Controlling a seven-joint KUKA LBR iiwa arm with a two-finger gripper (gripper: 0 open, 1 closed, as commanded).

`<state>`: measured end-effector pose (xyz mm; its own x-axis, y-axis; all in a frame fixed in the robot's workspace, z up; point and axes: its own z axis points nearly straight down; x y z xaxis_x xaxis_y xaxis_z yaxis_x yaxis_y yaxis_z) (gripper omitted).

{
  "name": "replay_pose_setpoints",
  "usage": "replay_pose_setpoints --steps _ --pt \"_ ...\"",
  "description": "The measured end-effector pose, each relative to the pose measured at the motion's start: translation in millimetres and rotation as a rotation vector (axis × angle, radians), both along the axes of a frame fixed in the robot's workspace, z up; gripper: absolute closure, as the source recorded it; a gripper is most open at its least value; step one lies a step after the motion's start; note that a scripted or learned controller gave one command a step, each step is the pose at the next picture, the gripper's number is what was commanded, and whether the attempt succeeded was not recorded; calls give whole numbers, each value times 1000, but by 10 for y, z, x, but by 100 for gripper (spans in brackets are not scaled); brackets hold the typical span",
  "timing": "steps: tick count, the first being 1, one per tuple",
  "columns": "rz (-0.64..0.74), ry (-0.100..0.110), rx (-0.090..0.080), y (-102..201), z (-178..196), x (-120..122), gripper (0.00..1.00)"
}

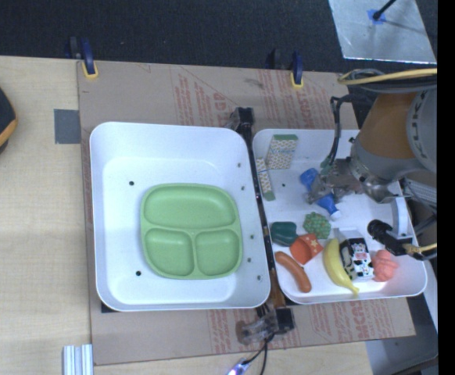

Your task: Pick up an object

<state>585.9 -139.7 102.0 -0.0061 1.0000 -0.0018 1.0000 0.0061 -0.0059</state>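
Pick not done: gripper (pixel 322 187) sits low in the right bin (pixel 415 287), by a blue item (pixel 327 203). Nothing seen lifted. Remaining toys near edge: banana (pixel 336 266), sausage (pixel 293 272). Left bin (pixel 110 209) holds green tray (pixel 190 230).

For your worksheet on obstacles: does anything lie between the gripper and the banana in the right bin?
Nothing visible blocks it. The gripper hangs over the blue pieces; the broccoli and orange toy lie near the path to the banana.

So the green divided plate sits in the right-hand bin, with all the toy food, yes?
Not quite. The camera view shows the green divided plate alone in the left bin. The toy food, such as the banana, lies in the right bin.
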Motion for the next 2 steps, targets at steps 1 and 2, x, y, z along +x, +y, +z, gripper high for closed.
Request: replay_pose_setpoints --steps 1,2 --pt "-1 25 8 151 -140 531 100" --pt "-3 -2 1 -103 34 -348 100"
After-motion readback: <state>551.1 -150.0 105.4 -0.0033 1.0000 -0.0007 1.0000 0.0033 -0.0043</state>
